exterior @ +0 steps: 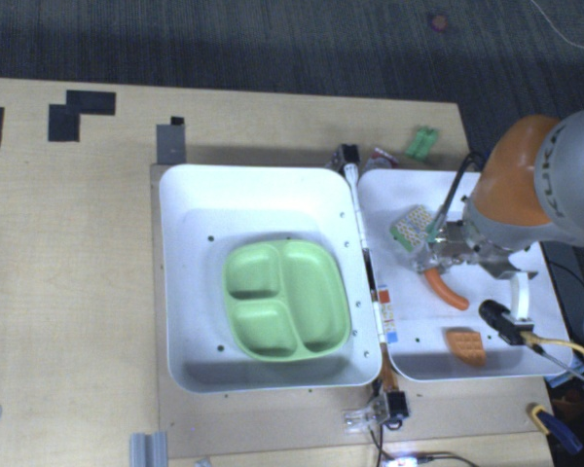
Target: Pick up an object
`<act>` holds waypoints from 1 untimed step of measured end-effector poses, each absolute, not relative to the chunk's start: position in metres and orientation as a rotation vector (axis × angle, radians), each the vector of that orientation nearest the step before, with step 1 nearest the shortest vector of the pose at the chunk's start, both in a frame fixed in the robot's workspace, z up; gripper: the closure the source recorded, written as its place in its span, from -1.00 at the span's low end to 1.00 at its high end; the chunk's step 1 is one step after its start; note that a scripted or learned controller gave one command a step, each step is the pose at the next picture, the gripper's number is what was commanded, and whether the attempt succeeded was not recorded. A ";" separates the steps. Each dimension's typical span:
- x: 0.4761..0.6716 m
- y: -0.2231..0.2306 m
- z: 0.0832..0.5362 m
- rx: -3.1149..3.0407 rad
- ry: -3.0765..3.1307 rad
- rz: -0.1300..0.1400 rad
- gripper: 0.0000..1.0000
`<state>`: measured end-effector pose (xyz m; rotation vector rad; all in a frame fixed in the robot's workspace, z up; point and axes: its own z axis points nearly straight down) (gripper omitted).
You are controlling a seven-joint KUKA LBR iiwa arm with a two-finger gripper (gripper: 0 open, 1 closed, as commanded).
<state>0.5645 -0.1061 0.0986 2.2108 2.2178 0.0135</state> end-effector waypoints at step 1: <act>0.506 -0.040 0.185 2.215 2.226 0.005 1.00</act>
